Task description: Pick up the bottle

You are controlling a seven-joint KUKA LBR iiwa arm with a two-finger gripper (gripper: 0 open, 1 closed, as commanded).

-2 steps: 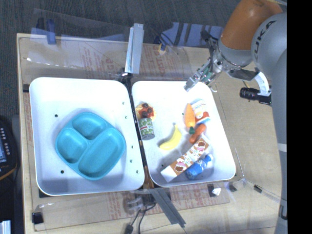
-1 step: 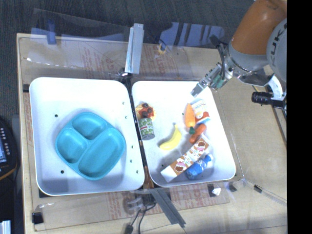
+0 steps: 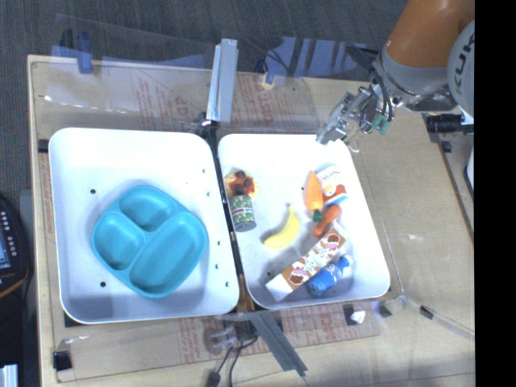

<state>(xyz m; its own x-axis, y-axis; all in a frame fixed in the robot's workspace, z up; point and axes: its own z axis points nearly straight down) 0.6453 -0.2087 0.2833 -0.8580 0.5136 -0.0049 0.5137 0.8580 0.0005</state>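
The gripper (image 3: 334,130) hangs over the far right corner of the right bin (image 3: 260,156), its fingers pointing down and to the left toward the bin's rim. Whether it is open or closed cannot be told; nothing is seen between its tips. The grey arm with its orange band (image 3: 427,14) reaches in from the upper right.

The bottle (image 3: 241,202) lies in the right bin against the left wall, well apart from the gripper, lower and to the left of it. It is small, with a dark cap end toward the far side, a reddish patch and a green-and-white label; the writing on it is too small to read.

Other things in the same bin: a yellow banana (image 3: 283,230) near the middle, an orange carrot (image 3: 313,192) beside a white and red packet (image 3: 331,181), a long printed box (image 3: 310,266) lying at a slant near the front, and a blue pouch (image 3: 330,279) touching it. The print on the box and packet cannot be read.

The left bin (image 3: 72,160) holds a blue divided plate (image 3: 150,239) with three compartments. Both bins sit side by side on the desk (image 3: 419,208).
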